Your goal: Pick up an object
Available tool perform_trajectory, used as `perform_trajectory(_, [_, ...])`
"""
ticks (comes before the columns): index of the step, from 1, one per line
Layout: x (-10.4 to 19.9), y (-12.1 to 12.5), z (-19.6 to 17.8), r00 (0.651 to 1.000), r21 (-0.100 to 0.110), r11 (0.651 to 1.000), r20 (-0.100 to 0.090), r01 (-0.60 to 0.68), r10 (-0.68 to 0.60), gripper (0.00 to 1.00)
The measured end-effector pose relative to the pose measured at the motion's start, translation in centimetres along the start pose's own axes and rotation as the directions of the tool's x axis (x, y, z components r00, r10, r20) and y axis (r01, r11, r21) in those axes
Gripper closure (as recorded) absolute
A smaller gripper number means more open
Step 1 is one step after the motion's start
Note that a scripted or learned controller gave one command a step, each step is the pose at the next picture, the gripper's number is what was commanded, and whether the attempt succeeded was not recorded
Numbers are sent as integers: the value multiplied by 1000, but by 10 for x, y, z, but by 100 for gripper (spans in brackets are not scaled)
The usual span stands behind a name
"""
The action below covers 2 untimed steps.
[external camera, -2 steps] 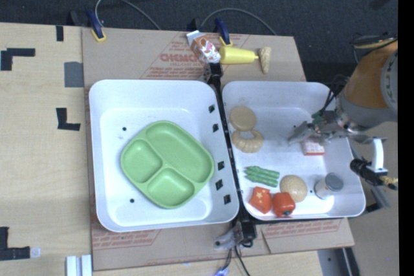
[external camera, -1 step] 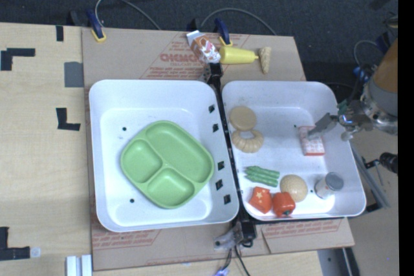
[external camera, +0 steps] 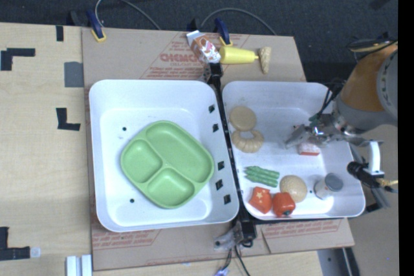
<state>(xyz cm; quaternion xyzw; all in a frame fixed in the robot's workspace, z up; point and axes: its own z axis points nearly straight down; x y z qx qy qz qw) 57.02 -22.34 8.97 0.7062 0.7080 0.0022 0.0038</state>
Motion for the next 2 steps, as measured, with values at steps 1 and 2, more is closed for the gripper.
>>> perform_trajectory(1, [-1,2,-13,1000,-7,1000,4,0,0,100])
perform_trajectory(2, [-1,3,-13,1000,-8,1000,4,1,-1,0])
